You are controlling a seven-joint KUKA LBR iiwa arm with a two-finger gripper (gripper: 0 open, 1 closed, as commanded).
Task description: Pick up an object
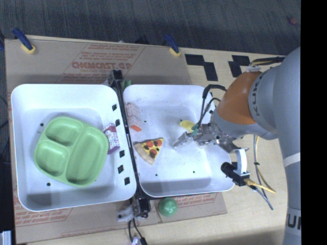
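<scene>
Faintly, "CHEMCAST GP" on cardboard sheet (102, 60).

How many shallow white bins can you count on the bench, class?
2. The left bin holds a green divided plate. The right bin holds a toy pizza slice, and the gripper reaches into it.

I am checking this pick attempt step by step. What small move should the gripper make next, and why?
Probably a short descent onto the yellow object. The gripper sits in the right bin just beside that object, with the pizza slice toy farther to its left. Nothing shows between its fingers, so the nearest object seems the sensible target.
</scene>
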